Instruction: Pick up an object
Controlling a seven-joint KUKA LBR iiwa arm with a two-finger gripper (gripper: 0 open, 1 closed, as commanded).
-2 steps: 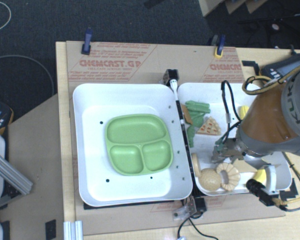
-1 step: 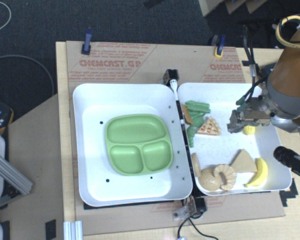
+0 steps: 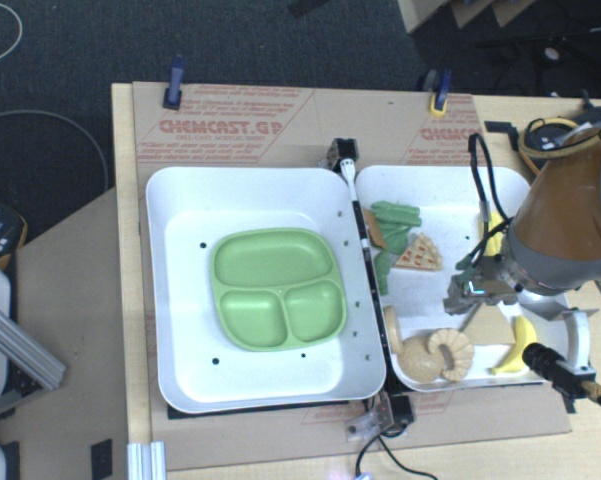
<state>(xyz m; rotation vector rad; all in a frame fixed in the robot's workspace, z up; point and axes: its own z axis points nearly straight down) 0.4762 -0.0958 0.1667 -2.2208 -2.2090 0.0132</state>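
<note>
The right bin [image 3: 420, 183] holds several toy foods. A green vegetable [image 3: 392, 214] lies at its far left, with a pizza slice [image 3: 418, 255] just in front of it and a smaller green piece [image 3: 383, 266] by the bin's left wall. A tan pastry [image 3: 438, 356] sits at the near edge and a yellow banana [image 3: 517, 344] at the near right. My gripper [image 3: 464, 301] hangs over the bare middle of this bin, to the right of the pizza slice and above the pastry. Nothing shows in its grasp.
The left bin [image 3: 170, 268] carries a green divided plate [image 3: 277, 288]. The grey arm with its orange band [image 3: 570, 208] covers the right bin's right side, partly hiding a yellow item [image 3: 492, 230]. Clamps and cables sit along the bench's far edge.
</note>
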